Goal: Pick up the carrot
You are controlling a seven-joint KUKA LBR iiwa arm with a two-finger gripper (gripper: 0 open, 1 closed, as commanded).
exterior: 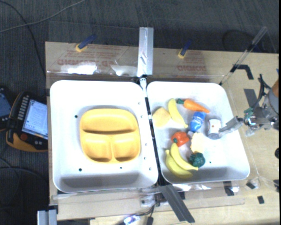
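Near the far edge of the right-hand shallow white bin (232, 125) lies the small orange plastic carrot (195, 105) with its green top, long axis running left to right, tip toward the bin's right wall. Just left of it sits a yellow toy banana (176, 112); just nearer, a blue-and-white bottle (195, 122). The fingers (214, 127) hang over the bin's right half, beside that bottle; whether they are parted I cannot tell. From them, the carrot lies farther back and slightly left.
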